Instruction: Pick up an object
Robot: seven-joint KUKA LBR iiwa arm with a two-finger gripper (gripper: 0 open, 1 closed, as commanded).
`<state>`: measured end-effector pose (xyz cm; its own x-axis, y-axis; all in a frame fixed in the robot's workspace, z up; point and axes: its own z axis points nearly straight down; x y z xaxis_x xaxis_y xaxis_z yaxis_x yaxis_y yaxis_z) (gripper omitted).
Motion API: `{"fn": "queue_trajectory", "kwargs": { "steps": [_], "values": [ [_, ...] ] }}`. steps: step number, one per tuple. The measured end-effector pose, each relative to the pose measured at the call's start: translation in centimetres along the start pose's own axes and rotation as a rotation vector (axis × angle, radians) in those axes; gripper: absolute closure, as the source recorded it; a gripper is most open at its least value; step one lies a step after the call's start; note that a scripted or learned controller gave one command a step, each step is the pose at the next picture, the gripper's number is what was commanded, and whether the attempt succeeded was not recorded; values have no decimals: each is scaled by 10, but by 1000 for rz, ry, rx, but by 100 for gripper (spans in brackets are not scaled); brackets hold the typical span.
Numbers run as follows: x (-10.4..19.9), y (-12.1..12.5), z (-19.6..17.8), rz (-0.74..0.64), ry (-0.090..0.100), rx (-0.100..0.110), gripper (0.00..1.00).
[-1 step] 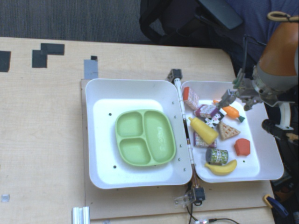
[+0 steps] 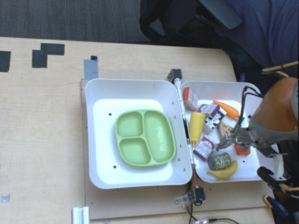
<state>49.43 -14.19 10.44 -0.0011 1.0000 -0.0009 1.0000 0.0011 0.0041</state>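
Observation:
The right white bin (image 2: pixel 219 84) holds a pile of small items. Among them are an orange carrot (image 2: pixel 227 108), a red packet (image 2: pixel 190 96), a purple box (image 2: pixel 209 109), a yellow bottle (image 2: pixel 196 126), a purple pouch (image 2: pixel 203 149), a grey-green can (image 2: pixel 219 161) and a banana (image 2: pixel 223 172). My gripper (image 2: pixel 227 140) reaches in from the right and hangs low over the middle of this pile, just right of the purple pouch and above the can. The arm's orange band (image 2: pixel 279 110) hides the bin's right side. A small red piece (image 2: pixel 242 149) peeks out under the wrist.
The left white bin (image 2: pixel 100 125) holds a light green divided plate (image 2: pixel 145 137). A metal divider rail (image 2: pixel 183 120) runs between the bins. Black tape marks (image 2: pixel 46 54) lie on the wooden bench at far left. Cables (image 2: pixel 275 197) trail at the bottom right.

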Motion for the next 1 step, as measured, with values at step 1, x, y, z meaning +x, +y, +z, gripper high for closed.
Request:
{"fn": "queue_trajectory", "kwargs": {
  "steps": [1],
  "values": [
    [31, 1, 9, 8, -20, -32, 0]
  ]
}}
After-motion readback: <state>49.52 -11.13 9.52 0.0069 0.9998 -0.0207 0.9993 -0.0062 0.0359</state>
